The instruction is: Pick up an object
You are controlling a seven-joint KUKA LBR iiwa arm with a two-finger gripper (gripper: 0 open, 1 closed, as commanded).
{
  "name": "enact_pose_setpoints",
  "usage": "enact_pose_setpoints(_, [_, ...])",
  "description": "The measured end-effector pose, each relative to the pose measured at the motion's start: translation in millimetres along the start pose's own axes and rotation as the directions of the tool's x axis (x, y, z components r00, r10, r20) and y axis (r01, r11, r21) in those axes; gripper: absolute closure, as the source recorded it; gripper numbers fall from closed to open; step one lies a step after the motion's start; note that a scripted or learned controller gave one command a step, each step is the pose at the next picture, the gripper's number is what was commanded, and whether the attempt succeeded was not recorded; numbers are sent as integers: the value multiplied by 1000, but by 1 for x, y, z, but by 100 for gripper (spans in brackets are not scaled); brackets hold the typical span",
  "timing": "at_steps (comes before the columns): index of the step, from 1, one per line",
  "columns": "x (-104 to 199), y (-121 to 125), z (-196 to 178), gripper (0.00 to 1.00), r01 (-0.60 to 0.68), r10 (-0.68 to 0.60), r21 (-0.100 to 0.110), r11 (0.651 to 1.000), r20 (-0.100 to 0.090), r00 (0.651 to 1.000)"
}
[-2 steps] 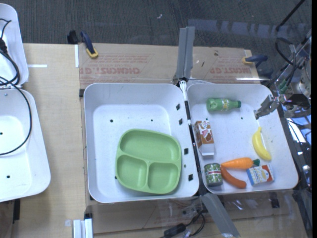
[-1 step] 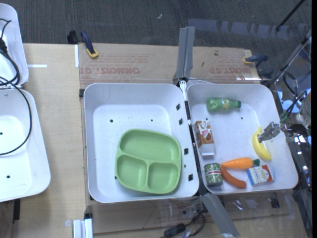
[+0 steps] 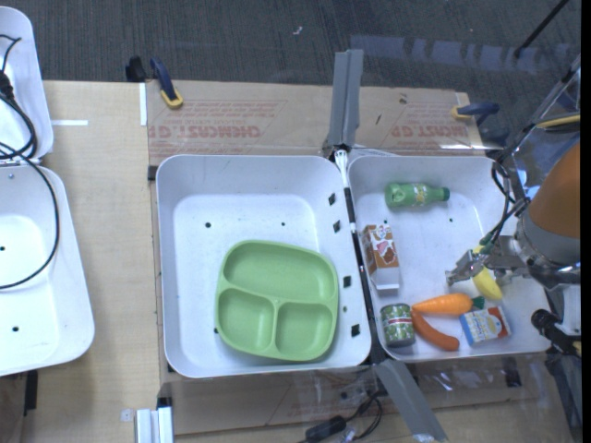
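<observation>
My gripper hangs low over the right side of the right bin, at the end of the grey arm with its orange band. A yellow object lies right against the gripper's lower side; I cannot tell whether it is held. Just below lie a carrot and an orange sausage-shaped piece. A small blue and orange carton rests at the bin's front right. A green bottle lies at the back, a red and white carton by the left wall, and a green can at the front left.
The left bin holds a green divided plate. A grey divider post rises between the bins at the back. Dark cables hang near the arm. A white tub sits on the bench at far left.
</observation>
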State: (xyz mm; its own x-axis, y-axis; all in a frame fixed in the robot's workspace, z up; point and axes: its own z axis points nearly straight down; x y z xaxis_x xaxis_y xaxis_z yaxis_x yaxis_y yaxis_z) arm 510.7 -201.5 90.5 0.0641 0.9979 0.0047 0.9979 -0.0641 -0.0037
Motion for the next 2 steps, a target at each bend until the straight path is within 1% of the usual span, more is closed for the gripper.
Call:
enact_pose_setpoints(1, [-1, 0, -9, 100, -4, 4, 0, 1000, 2, 1000])
enact_pose_setpoints(2, [1, -33, -66, 100, 56, -56, -2, 998, 5, 998])
